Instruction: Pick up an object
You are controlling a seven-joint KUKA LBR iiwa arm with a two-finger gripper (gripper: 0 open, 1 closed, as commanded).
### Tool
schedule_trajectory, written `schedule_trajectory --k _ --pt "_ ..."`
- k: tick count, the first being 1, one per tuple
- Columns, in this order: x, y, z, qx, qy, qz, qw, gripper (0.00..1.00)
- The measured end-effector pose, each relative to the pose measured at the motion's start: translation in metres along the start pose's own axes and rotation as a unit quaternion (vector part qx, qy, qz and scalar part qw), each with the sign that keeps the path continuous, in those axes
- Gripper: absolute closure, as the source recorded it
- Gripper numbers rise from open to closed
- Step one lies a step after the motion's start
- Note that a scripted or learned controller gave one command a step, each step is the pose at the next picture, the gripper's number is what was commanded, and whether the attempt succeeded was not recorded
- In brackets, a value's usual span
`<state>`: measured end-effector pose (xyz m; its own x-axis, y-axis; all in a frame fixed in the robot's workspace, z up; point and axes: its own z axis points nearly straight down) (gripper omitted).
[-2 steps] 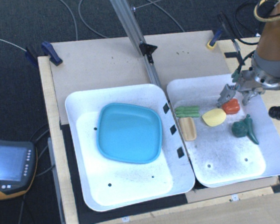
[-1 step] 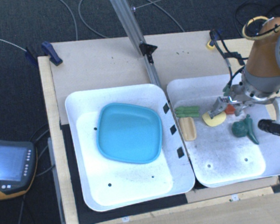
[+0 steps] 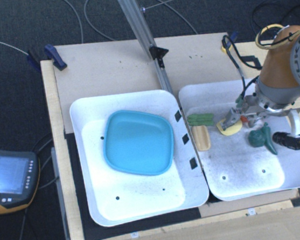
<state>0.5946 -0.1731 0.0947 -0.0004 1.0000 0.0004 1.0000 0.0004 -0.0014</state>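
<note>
Where the grey arm with its orange band reaches in from the right, the gripper sits low over the upper middle of the right bin, its fingers pointing toward the left. A pale yellow object lies right at the fingertips, touching or nearly touching them, but the slant of the camera does not let me tell whether it is actually between the fingers, nor whether the fingers are spread or closed. Just to the right of the yellow object, and partly under the wrist, lies a dark teal object on the bin floor. Farther left in the same bin, near the wall shared with the other bin, a green oblong piece lies crosswise, and just below it a tan rectangular block lies lengthwise, the two close together but well apart from the gripper. The left bin holds a light blue square plate with rounded corners, lying flat near its middle. A handheld control pendant with a lit screen rests on the dark floor to the left of the bench.
</note>
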Motion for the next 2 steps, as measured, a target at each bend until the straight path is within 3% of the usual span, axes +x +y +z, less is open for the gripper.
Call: schedule_trajectory --k 1,2 --pt "0.000 0.001 -0.012 -0.002 0.000 0.000 1.0000 1.00" --pt "0.001 0.002 -0.075 -0.003 -0.001 0.000 1.0000 1.00"
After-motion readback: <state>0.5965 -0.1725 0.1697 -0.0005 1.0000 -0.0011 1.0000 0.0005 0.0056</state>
